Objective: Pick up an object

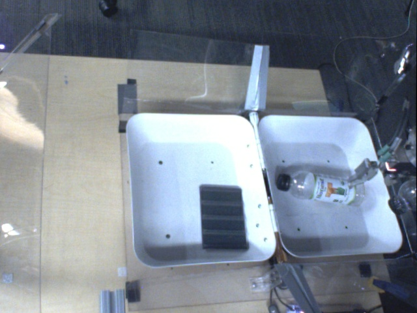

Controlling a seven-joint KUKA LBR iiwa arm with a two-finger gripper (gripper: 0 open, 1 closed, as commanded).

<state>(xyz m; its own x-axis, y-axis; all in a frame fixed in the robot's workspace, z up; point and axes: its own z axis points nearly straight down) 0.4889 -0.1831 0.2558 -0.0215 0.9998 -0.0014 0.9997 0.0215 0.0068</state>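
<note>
While the arm reaches in from the right, we read the scene as follows.

Gripper (362,172): we see grey metal fingers over the right-hand bin, at its right side; we cannot tell how far apart they stand, nor whether anything sits between them.

Bottle (318,188): a clear plastic bottle with a black cap and a white label marked in orange and green. It lies on its side just left of the gripper, base end toward the tool and cap pointing away from it. We cannot tell whether the tool touches the base.

Right bin (306,135): the white bin beneath the gripper; the bottle rests on its floor.

Left bin (169,142): the white bin well left of the gripper, beyond the bottle.

Black block (223,216): a dark ribbed rectangle lying flat in the left bin, well apart from the tool, toward that bin's near edge.

Bench (78,175): pale wood, bearing both bins.
</note>
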